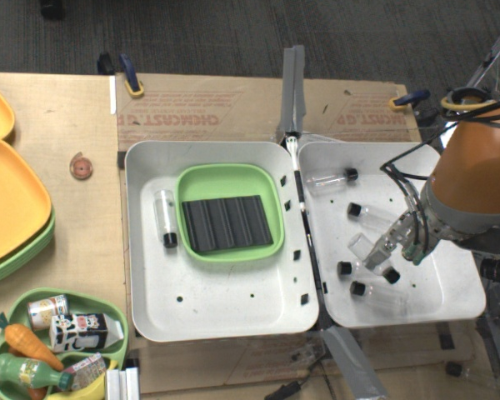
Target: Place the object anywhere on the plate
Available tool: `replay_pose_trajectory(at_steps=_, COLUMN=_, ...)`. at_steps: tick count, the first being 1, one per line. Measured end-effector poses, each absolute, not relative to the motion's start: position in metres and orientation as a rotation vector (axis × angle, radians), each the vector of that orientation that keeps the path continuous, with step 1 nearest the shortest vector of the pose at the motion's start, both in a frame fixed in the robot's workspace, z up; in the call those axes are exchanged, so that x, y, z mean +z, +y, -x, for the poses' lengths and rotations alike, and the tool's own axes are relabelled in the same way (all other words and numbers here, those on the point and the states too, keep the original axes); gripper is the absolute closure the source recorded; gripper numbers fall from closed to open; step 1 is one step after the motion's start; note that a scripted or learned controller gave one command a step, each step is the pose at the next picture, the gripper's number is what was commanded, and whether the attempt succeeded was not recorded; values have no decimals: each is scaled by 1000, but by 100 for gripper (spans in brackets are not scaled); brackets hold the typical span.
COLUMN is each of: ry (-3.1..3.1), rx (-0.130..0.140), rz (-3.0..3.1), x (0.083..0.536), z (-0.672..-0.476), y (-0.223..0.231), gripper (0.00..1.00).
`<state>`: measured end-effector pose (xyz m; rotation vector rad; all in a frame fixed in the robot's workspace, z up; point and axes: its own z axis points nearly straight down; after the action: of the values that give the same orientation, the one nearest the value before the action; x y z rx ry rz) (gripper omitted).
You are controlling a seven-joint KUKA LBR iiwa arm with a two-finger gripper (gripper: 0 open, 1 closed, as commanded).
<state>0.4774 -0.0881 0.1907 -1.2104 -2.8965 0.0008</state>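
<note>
end effector (389, 257) low in rt bin (450, 307) | grip state unclear | plate (227, 182) lt bin

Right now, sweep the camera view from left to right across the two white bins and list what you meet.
Clear vial with black cap → green plate holding a dark ribbed block → clear vial in the right bin → gripper.

The flat brown cardboard sheet (233, 111) under the two white bins carries red print that stands upside down. It looks like "CHEMCAST GP", printed once at left and once more near the right end. A small black-and-white package (73, 332) in the round green bowl (17, 307) has bold characters, too small to read.
</note>
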Motion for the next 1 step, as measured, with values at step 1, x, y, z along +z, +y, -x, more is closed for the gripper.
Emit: replay_pose_trajectory(at_steps=1, ry=-2897, rx=1, rz=1210, x=191, z=-477, y=-88, gripper=0)
